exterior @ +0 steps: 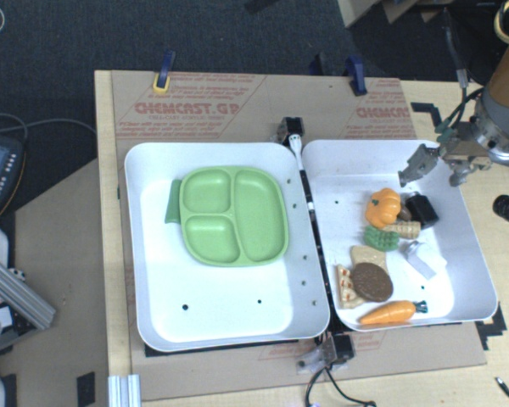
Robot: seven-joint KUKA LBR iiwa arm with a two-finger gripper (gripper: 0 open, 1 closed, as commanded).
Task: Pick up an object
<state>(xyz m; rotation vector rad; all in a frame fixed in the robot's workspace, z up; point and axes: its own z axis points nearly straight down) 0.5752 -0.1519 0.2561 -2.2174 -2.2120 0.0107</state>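
In the right bin [339,172] lie several toy foods: an orange pepper [383,206], a black block [422,208], a green leafy piece [380,238], a brown round cookie [371,281] on a waffle [346,285], and an orange carrot [390,313] near the front wall. My gripper [439,168] hangs over the bin's far right corner, above and behind the pepper and the black block. Its fingers [415,166] stand spread apart, open, with nothing between them.
The left bin [153,253] holds a green divided plate [233,214]. A pale beige stick [403,229] and a small grey-white piece [420,263] lie in the right bin too. Clamps [162,75] grip the cardboard sheet's far edge.
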